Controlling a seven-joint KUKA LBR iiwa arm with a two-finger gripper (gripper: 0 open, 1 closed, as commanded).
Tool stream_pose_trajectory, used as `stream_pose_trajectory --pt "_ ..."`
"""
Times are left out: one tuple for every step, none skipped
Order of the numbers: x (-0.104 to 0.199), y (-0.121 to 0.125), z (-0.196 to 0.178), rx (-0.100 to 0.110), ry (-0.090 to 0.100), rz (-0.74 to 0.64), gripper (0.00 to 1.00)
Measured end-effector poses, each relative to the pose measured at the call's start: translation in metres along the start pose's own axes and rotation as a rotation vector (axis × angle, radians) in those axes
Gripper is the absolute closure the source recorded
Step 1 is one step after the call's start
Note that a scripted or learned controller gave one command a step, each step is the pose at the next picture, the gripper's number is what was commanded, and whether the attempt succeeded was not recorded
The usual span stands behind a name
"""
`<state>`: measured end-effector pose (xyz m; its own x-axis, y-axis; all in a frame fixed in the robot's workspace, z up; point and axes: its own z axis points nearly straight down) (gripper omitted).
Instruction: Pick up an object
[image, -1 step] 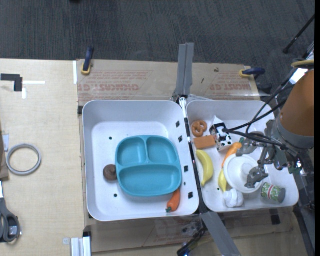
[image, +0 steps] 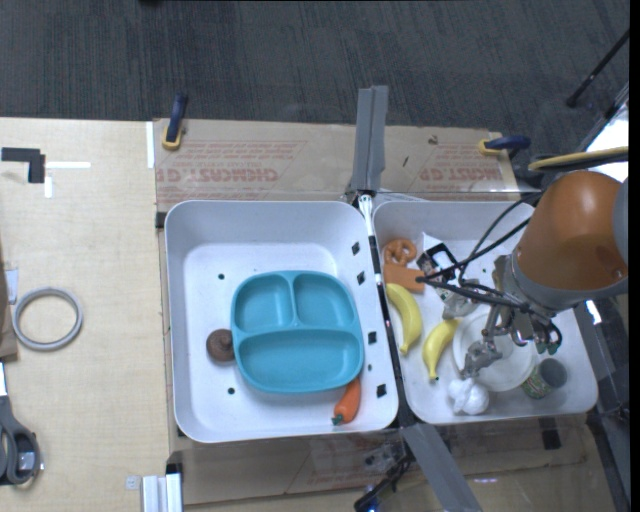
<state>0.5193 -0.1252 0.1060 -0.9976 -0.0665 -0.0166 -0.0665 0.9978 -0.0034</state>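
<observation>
1. Two bananas lie in the right bin, just left of the pincer; they are the likeliest pick.
2. The pincer hangs low over a white plate; whether it is spread or pressed together I cannot tell.
3. A banana is probably light, fairly soft and curved, so mid-body across its width seems the best hold, with gentle pressure.
4. The left bin holds a teal divided tray, a carrot and a brown lump.

A roll of grey tape is seen on the wooden bench, left of the bins. Scissors are seen at the bench's left edge, and a blue-yellow clamp on cardboard behind.
</observation>
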Motion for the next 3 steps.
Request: stream_pose_trajectory --pt "-0.018 0.030 0.014 -0.002 0.015 0.189 0.00" --pt "-0.019 0.031 0.005 -0.001 0.012 0.186 1.00" --pt "-0.063 -0.019 -0.016 0.002 0.011 0.538 1.00"
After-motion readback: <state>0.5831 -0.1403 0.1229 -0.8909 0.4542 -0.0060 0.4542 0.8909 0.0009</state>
